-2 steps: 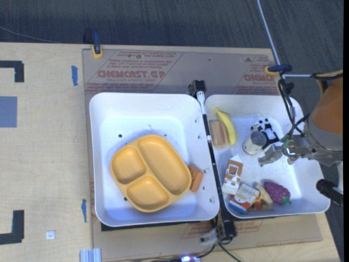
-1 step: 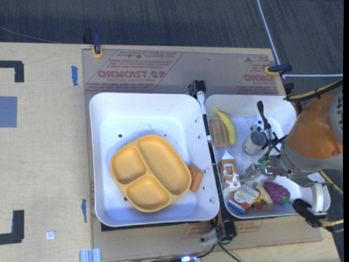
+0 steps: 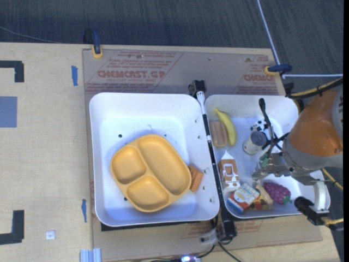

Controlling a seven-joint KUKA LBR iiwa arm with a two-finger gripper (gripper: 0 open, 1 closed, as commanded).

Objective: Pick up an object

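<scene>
My gripper [image 3: 264,165] hangs over the middle of the right bin [image 3: 245,98], on the end of the grey arm with the orange band [image 3: 316,132]. Just below it lie purple grapes [image 3: 276,191] and a colourful packet [image 3: 244,196]. A small white and orange carton [image 3: 229,171] lies to its left. Further back are a yellow banana [image 3: 226,125], a tan bun [image 3: 217,134], a grey can [image 3: 254,142] and a black-and-white toy [image 3: 258,127]. Nothing is visibly held.
The left bin [image 3: 98,146] holds a yellow divided plate [image 3: 150,171] with a small orange piece [image 3: 195,178] at its right edge. A thin black rod [image 3: 264,113] stands at the back of the right bin. A cardboard sheet [image 3: 163,70] lies beneath both bins.
</scene>
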